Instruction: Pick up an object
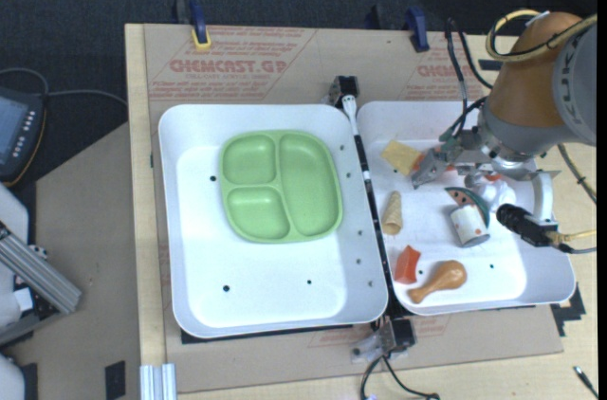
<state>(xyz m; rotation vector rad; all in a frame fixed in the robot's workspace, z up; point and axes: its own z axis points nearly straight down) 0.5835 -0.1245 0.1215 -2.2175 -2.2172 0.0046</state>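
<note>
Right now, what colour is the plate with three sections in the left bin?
Light green. The plate shows best in the camera view, lying in the left bin.

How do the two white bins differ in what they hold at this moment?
The left bin holds a single green divided plate, lying flat near its middle. The right bin holds several small loose items: a yellow wedge, a tan cone, a red piece and a drumstick-shaped toy. The arm reaches over the right bin, not the left bin. Both are shallow, white and side by side.
</note>
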